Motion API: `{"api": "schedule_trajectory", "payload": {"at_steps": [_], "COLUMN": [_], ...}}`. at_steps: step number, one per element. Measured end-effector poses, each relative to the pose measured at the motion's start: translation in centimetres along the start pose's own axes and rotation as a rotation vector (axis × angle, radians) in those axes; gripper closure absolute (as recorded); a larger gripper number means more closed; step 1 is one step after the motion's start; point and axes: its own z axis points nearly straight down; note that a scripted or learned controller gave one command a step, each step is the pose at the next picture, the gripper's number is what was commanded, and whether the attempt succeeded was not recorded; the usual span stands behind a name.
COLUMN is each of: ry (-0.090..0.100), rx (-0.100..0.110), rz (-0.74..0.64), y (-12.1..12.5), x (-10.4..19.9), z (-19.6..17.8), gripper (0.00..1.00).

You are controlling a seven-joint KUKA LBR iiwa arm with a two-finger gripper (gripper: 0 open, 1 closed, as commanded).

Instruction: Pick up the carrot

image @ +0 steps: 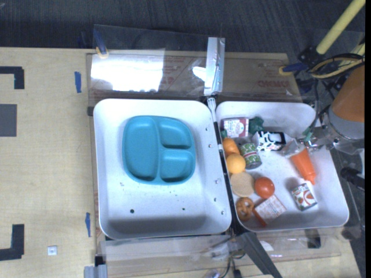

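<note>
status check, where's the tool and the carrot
Tool at right bin's upper right edge, just above the carrot's top end. Carrot lying on bin floor, tilted. Small carton just below it, tomato to its left.

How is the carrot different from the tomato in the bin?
The carrot is long and pointed; the tomato is round. The carrot is orange, the tomato red. The carrot lies near the right side of the bin, close to the robot arm; the tomato sits nearer the middle. Both are toy foods in the same white bin.
</note>
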Motion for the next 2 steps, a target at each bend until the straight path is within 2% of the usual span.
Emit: {"api": "schedule_trajectory", "payload": {"at_steps": [1,2], "ry": [-0.007,-0.006], "rx": [0.002,0.002], "rz": [0.527,0.641], "y": [1.6,1.7], "x": [5.8,1.5], "z": [1.1,1.1], "gripper": [1.0,1.0]}}
